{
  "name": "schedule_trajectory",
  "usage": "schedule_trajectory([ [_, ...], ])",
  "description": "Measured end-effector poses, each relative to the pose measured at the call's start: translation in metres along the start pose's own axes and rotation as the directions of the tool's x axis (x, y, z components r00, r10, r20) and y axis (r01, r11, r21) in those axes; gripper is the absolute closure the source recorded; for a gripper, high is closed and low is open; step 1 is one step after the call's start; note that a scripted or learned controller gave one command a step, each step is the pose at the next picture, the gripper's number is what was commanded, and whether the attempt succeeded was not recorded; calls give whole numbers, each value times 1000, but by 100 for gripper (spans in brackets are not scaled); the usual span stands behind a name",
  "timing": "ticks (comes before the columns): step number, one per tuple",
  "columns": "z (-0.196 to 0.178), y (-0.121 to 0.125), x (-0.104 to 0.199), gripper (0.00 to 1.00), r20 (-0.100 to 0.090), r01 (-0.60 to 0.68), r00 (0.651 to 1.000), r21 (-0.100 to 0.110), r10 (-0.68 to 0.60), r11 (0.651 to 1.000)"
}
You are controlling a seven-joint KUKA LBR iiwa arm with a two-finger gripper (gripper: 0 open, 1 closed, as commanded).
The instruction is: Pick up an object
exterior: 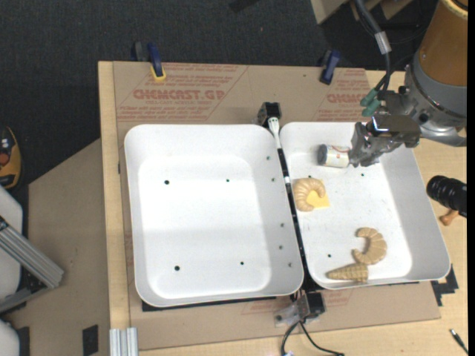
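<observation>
**Pincer low in the right bin beside a small cylinder**

The pincer (365,154) hangs at the far part of the right bin (415,199), its dark fingers pointing down toward the bin floor. Whether they stand wide or narrow cannot be told from this slant, and nothing shows clearly between them.

Just to the pincer's left lies a small white cylinder with a grey cap (332,156), on its side, its near end touching or almost touching the fingers; which of the two cannot be told. Nearer the camera and further left of the pincer, close to the wall shared by the two bins, sits a tan, ridged shell-like toy on a yellow base (309,194). Well toward the camera from the pincer, at the near rim, lie a tan croissant-shaped toy (372,245) and, just beside it, a tan ridged cone (349,274).

The left bin (148,199) lies far to the pincer's left. Both bins rest on a brown sheet covering the counter (215,91), held at the far edge by two blue clamps (156,58).
</observation>
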State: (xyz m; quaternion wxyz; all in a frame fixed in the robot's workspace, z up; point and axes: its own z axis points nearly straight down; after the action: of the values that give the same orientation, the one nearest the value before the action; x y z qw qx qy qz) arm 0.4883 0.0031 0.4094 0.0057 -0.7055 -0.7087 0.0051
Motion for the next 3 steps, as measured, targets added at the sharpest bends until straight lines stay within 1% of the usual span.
schedule_trajectory([
  [1, -64, -10, 55, 100, -1, 2, 1000, -23, -3, 1000],
  [2, -129, -11, 114, 100, -3, 3, 1000, -25, -3, 1000],
  [3, -8, -10, 170, 100, 4, 2, 1000, -3, -2, 1000],
])
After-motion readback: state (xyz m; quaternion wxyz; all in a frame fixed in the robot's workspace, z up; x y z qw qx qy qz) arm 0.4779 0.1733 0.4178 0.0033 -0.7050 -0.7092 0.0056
